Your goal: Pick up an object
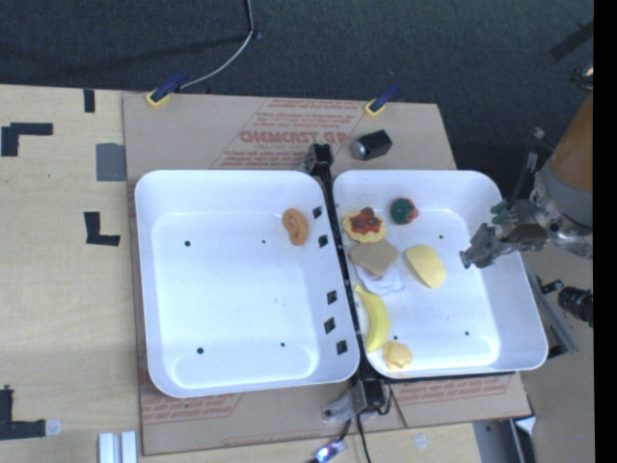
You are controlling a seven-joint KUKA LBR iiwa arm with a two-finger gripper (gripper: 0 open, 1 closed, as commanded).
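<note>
Over the right bin (pixel 501 350), near its right wall, I see the gripper (pixel 479 252) hanging above bare white floor; its dark fingers are too blurred for me to tell whether they are apart or together, and I see nothing between them. Nearest to it on the bin floor lies a smooth yellow lemon-shaped piece (pixel 426 265), a little to the gripper's left and clear of it. Further left sits a flat tan square like a slice of toast (pixel 373 257), resting on a scrap of white cloth (pixel 384 280). Just above the toast is a round yellow piece with a red centre (pixel 365 224), and beside that a small ball in green and red (pixel 403 210). A curved yellow banana (pixel 374 318) lies along the bin's left wall, with a small lumpy yellow piece (pixel 396 356) at its lower end. Across the divide, the left bin (pixel 169 355) holds one orange ear-shaped piece (pixel 295 226) near its upper right corner.
</note>
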